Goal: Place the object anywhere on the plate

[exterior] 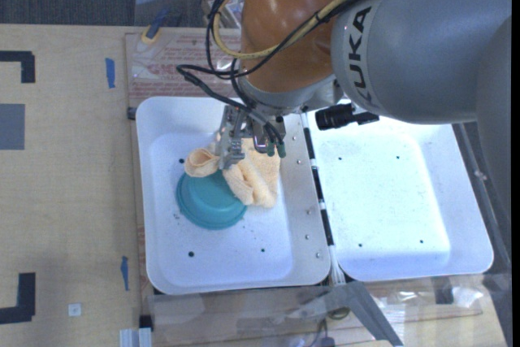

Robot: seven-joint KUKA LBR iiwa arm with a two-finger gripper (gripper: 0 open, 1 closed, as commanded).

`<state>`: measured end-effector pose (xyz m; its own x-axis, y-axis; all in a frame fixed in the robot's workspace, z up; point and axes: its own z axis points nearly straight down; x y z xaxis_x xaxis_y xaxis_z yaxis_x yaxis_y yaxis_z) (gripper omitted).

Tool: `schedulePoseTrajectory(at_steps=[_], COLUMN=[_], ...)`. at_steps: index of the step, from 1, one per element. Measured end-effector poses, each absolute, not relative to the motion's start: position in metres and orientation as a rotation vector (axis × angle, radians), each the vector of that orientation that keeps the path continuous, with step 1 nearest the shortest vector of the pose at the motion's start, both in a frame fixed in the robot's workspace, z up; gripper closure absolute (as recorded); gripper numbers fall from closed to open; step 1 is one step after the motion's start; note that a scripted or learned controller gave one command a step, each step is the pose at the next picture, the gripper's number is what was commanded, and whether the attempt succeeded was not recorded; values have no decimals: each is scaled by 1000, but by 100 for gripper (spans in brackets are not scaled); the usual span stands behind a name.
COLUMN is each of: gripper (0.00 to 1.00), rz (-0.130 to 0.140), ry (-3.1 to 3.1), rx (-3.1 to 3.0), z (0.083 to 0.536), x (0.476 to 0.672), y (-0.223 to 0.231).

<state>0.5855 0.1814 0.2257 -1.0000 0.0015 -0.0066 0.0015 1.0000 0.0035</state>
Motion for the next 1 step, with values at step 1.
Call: schedulePoseTrajectory(at_steps=[1], gripper=[0], rz=[6], ry=[3134], rx=[3], z=[226], x=[586], y=[181])
